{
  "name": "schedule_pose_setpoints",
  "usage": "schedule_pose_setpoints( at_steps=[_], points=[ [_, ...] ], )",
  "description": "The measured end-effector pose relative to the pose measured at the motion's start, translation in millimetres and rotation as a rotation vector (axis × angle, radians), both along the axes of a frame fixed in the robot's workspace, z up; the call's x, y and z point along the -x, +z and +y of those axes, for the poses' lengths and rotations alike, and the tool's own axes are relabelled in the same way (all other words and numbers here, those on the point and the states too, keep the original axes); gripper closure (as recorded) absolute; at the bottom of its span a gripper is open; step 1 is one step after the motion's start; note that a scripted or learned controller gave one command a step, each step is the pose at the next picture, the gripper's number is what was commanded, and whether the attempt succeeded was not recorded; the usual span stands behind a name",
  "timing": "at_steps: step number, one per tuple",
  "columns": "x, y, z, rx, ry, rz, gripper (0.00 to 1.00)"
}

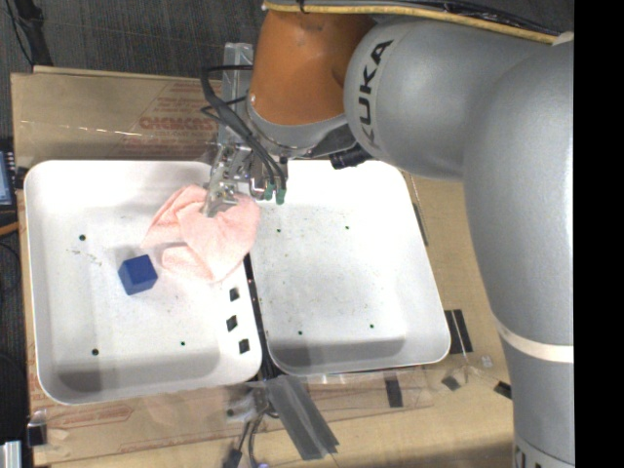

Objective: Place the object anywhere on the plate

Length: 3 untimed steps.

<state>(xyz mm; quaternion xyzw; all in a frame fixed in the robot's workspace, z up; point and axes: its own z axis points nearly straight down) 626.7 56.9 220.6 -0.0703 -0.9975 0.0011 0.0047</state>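
Grey arm (468,105); end effector (226,195) touching pink cloth (207,234).

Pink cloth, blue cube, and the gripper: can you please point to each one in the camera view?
pink cloth (210,237): camera view, on the middle of the crumpled fabric.
blue cube (138,274): camera view, on its top face.
gripper (226,191): camera view, at the fingertips just above the cloth.

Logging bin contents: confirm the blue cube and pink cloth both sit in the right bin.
Wrong bin. The camera view shows the blue cube and pink cloth both in the left bin, with the gripper at the cloth's upper edge.
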Motion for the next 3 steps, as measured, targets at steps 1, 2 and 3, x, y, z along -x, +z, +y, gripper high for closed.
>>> schedule_pose_setpoints(
  at_steps=[1, 2, 3],
  points=[
    [8, -8, 50, -0.001, 0.142, 0.0, 1.0],
    [20, 3, 98, 0.0, 0.147, -0.004, 1.0],
    [19, 3, 98, 0.0, 0.147, -0.005, 0.0]
  ],
)
